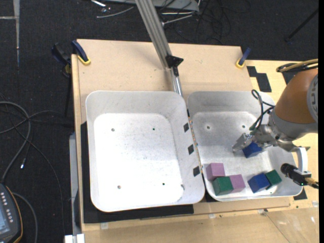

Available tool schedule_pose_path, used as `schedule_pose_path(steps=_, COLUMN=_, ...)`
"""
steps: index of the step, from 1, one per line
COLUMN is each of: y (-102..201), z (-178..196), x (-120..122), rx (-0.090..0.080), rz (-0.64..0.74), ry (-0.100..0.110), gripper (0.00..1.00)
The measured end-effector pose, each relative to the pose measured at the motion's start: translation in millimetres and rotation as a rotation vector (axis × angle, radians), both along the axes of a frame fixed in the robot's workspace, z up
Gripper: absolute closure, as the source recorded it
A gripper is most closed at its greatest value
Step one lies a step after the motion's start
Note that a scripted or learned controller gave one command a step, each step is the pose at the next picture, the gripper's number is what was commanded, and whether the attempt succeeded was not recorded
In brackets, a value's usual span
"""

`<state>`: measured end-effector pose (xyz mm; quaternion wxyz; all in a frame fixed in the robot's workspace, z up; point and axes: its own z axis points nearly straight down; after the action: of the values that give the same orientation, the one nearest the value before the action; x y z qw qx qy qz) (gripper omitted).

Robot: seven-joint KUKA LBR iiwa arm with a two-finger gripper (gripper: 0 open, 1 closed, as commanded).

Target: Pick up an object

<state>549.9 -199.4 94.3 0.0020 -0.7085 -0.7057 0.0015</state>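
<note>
Fingers (pixel 242 145) of the gripper (pixel 246 147) close around a blue block (pixel 251 150) over the right bin (pixel 223 110). Orange-banded arm (pixel 296 110) reaches in, wrist angled down-left. Left bin (pixel 101 105) sits alongside. Right bin's front holds purple blocks (pixel 216 170), green cube (pixel 222 186), blue cube (pixel 258 182), small green block (pixel 274 176).

Left bin (pixel 101 110) floor wide open for access, right bin (pixel 223 103) upper half clear too, but its front edge is crowded by pink block (pixel 216 170), green block (pixel 222 185), purple block (pixel 237 182), blue block (pixel 258 182), dark green block (pixel 273 177).
</note>
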Motion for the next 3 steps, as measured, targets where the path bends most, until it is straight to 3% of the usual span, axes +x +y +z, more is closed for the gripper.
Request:
schedule_pose_path(steps=1, y=-6, z=2, x=90, rx=-0.004, rz=0.009, ry=-0.013, gripper=0.0)
schedule_pose_path(steps=2, y=10, z=1, x=33, rx=0.0, rz=0.002, ry=-0.001, gripper=0.0)
schedule_pose_path(steps=3, y=-19, z=2, x=-50, rx=-0.001, rz=-0.001, ry=-0.002, gripper=0.0)
